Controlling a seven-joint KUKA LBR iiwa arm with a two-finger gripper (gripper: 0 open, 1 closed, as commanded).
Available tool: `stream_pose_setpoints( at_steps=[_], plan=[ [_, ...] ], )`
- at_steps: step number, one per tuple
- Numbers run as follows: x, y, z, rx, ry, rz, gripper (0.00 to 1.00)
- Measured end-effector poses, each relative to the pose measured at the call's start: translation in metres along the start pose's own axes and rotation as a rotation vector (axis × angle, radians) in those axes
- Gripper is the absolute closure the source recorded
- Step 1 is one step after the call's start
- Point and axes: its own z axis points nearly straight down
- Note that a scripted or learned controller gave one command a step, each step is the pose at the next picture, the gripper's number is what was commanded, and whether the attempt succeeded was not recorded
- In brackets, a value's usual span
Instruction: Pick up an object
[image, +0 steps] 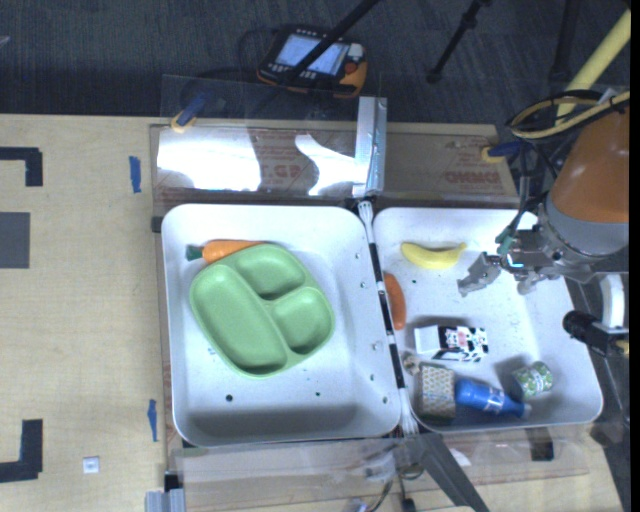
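Yellow banana (433, 256) sits alone at the right bin's (580, 400) top, easy pickings; the gripper (505, 270) hovers beside it, fingers spread, holding nothing yet.

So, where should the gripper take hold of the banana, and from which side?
Probably at the middle of the banana, coming straight down from above. It lies flat and apart from other things in the right bin, its length running left to right, so the fingers would close across its narrow width.
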Motion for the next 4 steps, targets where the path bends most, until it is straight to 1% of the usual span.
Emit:
stream_pose_setpoints(
  at_steps=[1, 2, 3, 4],
  plan=[
    [-0.004, 0.047, 0.029, -0.004, -0.001, 0.015, 0.0],
    [0.018, 0.109, 0.104, -0.001, -0.001, -0.11, 0.0],
    [-0.019, 0.108, 0.106, 0.014, 0.002, 0.052, 0.0],
    [0.008, 0.112, 0.011, -0.004, -0.002, -0.039, 0.0]
  ],
)
